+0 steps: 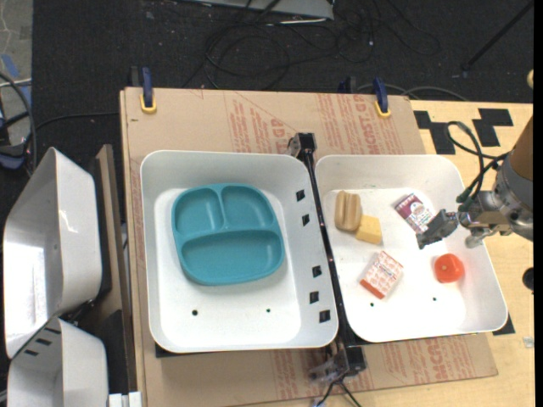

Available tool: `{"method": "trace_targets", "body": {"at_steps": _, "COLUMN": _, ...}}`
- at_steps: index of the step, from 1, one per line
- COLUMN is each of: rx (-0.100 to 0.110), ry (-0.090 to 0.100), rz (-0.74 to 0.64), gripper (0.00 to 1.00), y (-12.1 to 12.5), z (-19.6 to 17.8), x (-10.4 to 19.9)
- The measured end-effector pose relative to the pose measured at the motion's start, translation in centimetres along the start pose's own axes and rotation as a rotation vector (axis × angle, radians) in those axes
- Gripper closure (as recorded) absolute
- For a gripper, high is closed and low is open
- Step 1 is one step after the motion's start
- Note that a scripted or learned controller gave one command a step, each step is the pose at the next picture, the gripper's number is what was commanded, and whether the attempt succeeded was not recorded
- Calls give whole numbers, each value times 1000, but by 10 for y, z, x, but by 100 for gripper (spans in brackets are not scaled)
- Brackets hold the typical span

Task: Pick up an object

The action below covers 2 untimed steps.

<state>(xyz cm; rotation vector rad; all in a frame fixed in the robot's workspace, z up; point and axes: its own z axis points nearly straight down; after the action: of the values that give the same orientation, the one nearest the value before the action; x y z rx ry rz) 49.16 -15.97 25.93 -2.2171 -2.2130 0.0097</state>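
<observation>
The tool (434, 228) is hovering in the right bin (484, 308), its state impossible to tell, with the small packet (413, 211) at its ten o'clock and the red object (449, 267) at five o'clock, so descending between them is risking a miss.

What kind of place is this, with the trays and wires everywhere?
Most likely a robotics lab's test bench. Two shallow white bins sit clamped on a cardboard-covered bench, a robot arm reaches over the right bin's toy food, such as a small orange ball, and loose cables trail on the dark floor.
</observation>
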Motion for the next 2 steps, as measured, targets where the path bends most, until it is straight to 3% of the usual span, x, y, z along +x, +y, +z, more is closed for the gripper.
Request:
{"method": "trace_targets", "body": {"at_steps": 1, "rx": -10, "ry": -2, "rz": -3, "gripper": 0, "y": 2, "z": -5, "x": 0}}
{"method": "trace_targets", "body": {"at_steps": 2, "rx": -5, "ry": 0, "rz": 0, "gripper": 0, "y": -1, "z": 59, "x": 3}}
